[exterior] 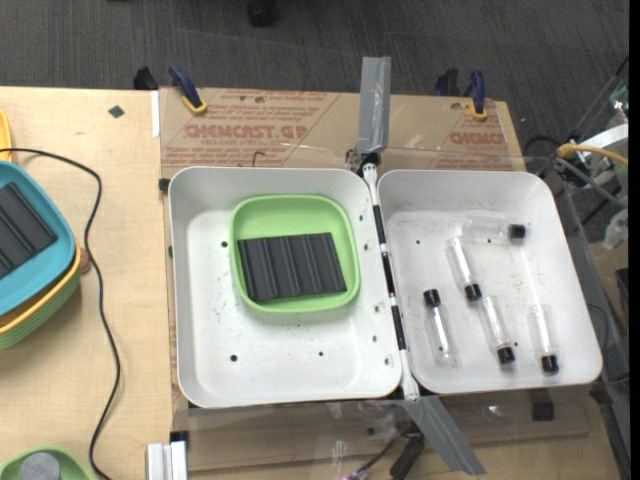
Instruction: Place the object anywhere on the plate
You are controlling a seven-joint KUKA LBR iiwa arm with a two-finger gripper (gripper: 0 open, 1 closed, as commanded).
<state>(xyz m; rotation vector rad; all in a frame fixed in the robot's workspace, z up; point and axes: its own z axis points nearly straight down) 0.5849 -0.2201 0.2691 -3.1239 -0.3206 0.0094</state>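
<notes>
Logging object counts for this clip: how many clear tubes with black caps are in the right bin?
5. One tube lies at the back, one mid-bin, one front left, one front centre, one front right. None looks hidden.

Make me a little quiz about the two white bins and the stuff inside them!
1. True or false: the green plate sits in the left bin.
2. How many clear tubes with black caps lie in the right bin?
A. two
B. five
C. eight
3. Fill in: the dark ridged mat lies on the ____.

Key
1. True.
2. B.
3. Green plate.
</notes>
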